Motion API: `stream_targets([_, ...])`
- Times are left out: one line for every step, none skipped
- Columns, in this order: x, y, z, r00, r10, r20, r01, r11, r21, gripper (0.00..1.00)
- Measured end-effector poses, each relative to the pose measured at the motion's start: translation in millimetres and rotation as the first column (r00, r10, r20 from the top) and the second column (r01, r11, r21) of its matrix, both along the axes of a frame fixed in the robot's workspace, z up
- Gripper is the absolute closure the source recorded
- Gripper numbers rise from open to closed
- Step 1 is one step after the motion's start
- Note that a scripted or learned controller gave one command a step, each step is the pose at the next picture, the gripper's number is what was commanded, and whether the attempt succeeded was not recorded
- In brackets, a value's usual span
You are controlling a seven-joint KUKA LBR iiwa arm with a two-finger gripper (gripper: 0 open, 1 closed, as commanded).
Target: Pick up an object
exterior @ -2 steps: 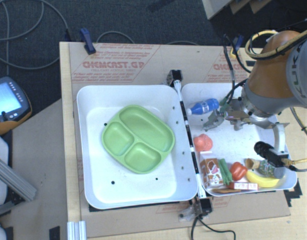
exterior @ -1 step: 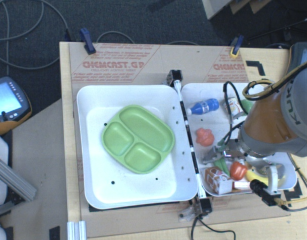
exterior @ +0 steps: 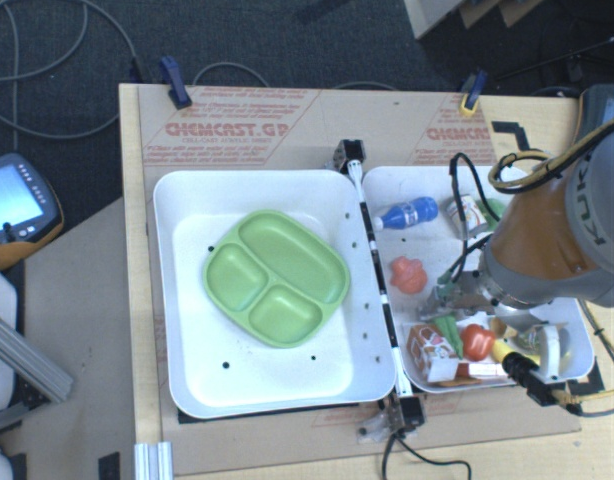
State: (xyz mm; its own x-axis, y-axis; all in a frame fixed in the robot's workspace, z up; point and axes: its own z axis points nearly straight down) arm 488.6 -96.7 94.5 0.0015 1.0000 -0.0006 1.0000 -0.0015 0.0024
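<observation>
Tool (exterior: pixel 457 303) hangs low over crowded right bin (exterior: pixel 427 180) near its front edge; grip state unclear.

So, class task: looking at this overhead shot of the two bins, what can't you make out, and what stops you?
- Gripper: the arm's wrist covers it, so its finger state is hidden.
- Right bin: the arm hides part of its floor.
- Pile of items at the bin's near end: overlapped and too small to name.
- Small packet by the blue bottle: its label is too small to read.
</observation>
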Motion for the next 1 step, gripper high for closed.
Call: stream_targets([73.6,92.4,96.1,1.0,0.015,0.013,-0.015,1.0,0.004,1.0])
